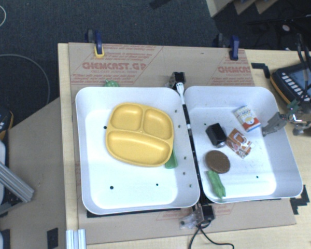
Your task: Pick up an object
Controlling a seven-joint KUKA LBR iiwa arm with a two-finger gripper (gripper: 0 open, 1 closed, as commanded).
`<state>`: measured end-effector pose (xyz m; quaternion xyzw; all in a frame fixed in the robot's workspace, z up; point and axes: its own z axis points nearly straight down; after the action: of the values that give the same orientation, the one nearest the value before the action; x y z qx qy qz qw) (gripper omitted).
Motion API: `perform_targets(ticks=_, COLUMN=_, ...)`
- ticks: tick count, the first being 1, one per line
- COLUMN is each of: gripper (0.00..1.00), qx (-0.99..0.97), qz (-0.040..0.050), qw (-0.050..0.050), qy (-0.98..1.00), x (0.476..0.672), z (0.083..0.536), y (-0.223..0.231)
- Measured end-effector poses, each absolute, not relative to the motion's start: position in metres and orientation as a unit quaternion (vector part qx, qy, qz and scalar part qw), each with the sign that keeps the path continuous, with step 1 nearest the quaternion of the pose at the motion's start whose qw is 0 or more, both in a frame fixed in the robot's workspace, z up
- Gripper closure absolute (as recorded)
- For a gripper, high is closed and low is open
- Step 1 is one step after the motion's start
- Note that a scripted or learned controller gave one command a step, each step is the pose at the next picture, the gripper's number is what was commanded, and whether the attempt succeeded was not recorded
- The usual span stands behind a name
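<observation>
At the near edge of the desk [46, 154], a black cable and small connector [199, 219] are seen just below the seam between the two white bins. The left bin [93, 191] is occupied by a yellow divided plate [140, 134], with a scrap of green [171, 161] showing at the plate's lower right rim.

In the right bin [280, 180] five things are laid. A green pod-shaped object [216, 183] is placed nearest the front wall, its long axis running from upper left to lower right (roughly along the bin's depth). A round brown disc [217, 161] is found just above it, near but apart. A small black block [215, 134] lies behind the disc, its long side tilted slightly. A brown and white packet [239, 142] is set just beside the block, angled toward the lower right, and a white carton with a red and blue print [247, 118] is set farther back, tilted the same way.

The gripper [274, 123] is seen at the right bin's right rim, grey and pointing left; whether it is clenched or released cannot be told, and nothing is seen in it.

The bins rest on a brown board clamped with blue clamps [98, 39]. Dark carpet [41, 14] lies beyond.
</observation>
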<state>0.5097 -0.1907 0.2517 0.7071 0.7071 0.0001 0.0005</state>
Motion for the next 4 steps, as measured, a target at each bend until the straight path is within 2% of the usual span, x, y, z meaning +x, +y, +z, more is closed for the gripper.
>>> perform_targets(ticks=1, gripper=0.00, qx=0.705, qz=-0.0020, qw=-0.008, qy=0.709, x=0.476, z=0.152, y=-0.107)
perform_targets(ticks=2, gripper=0.00, qx=0.707, qz=-0.0017, qw=-0.004, qy=0.707, x=0.477, z=0.084, y=-0.096)
perform_targets(ticks=3, gripper=1.00, qx=0.707, qz=0.0002, qw=0.000, qy=0.707, x=0.479, z=0.098, y=-0.097)
perform_targets(ticks=4, gripper=1.00, qx=0.704, qz=0.0040, qw=0.003, qy=0.710, x=0.488, z=0.190, y=-0.037)
